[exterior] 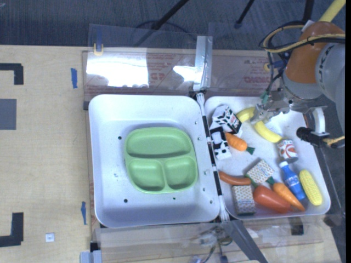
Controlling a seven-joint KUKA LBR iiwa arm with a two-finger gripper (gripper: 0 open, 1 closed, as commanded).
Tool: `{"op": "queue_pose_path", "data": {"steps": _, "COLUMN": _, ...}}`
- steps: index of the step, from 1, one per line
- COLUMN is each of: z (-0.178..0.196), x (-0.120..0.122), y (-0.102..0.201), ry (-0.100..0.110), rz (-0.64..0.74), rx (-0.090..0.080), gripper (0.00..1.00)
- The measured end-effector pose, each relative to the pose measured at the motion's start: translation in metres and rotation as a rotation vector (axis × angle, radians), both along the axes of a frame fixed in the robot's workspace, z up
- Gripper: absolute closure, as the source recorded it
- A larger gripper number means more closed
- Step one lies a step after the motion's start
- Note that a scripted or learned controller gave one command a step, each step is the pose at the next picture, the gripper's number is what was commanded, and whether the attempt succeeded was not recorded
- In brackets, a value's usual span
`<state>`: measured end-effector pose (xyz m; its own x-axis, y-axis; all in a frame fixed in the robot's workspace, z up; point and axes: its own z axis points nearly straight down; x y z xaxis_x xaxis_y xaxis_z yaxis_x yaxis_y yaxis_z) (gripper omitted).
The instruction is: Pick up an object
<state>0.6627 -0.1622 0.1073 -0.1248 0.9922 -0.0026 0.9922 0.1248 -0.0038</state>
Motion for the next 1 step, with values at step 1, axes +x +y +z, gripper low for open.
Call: {"op": "queue_pose_path", "data": {"steps": 1, "z": 0.0772, "x": 0.0050, "y": 0.0621, "ry": -0.007, "rz": 0.023, "rx": 0.002, "gripper": 1.00}}
